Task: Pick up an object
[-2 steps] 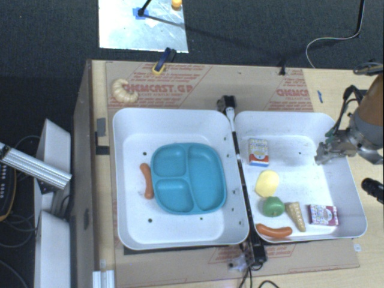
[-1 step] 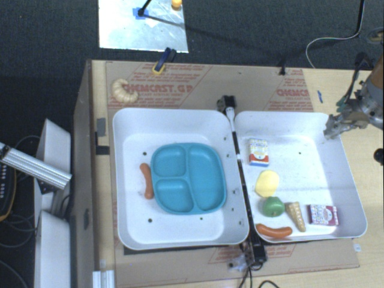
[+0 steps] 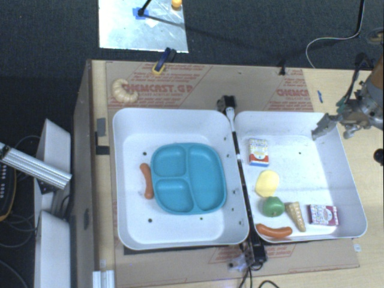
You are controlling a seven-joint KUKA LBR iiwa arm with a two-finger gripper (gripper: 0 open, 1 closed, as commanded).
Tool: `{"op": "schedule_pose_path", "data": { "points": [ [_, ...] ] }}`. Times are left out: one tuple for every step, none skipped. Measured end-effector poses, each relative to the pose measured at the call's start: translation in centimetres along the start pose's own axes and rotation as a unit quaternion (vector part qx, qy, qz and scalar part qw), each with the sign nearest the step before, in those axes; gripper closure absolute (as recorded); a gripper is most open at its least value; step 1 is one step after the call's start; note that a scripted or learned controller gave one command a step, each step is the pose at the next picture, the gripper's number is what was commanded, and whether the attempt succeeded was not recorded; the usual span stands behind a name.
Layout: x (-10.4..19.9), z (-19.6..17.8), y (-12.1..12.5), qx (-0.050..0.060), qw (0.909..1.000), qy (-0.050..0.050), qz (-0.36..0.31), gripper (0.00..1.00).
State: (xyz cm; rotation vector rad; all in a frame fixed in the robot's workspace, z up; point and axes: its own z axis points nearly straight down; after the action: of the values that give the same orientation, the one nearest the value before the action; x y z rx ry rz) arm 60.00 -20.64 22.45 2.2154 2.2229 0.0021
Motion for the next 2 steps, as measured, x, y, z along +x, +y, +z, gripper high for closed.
{"op": "schedule_pose_path", "data": {
  "points": [
    [3.6, 9.4, -4.2, 0.002, 1.0, 0.001, 0.001, 0.0],
    [2.4, 6.8, 5.9, -0.001, 1.0, 0.0, 0.0, 0.0]
  ]
}}
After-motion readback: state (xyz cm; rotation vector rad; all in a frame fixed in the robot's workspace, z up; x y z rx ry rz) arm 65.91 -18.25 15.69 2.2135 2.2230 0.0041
